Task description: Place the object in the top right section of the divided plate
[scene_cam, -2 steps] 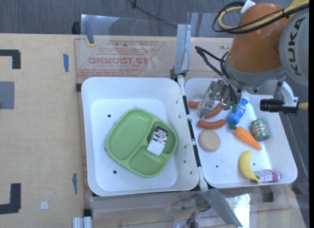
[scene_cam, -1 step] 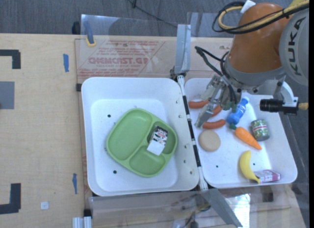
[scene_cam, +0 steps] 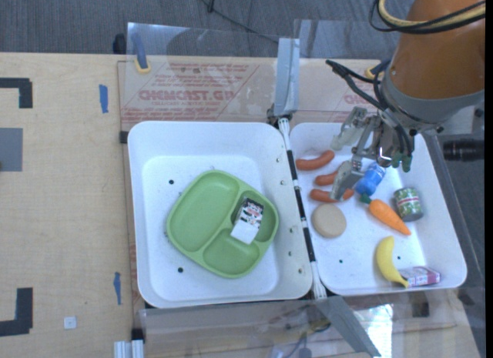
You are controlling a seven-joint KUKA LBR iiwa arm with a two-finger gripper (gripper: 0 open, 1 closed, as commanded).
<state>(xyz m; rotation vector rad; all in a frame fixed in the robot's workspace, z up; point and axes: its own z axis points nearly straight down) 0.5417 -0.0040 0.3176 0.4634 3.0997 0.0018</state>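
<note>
Toward the upper right of the frame, over the right bin (scene_cam: 451, 252), the gripper (scene_cam: 356, 170) hung with fingers apart beside a blue object (scene_cam: 371, 180) just to its right, nothing clamped, while the divided plate (scene_cam: 202, 218) lay well off toward the lower left, in the left bin (scene_cam: 146, 195).
</note>
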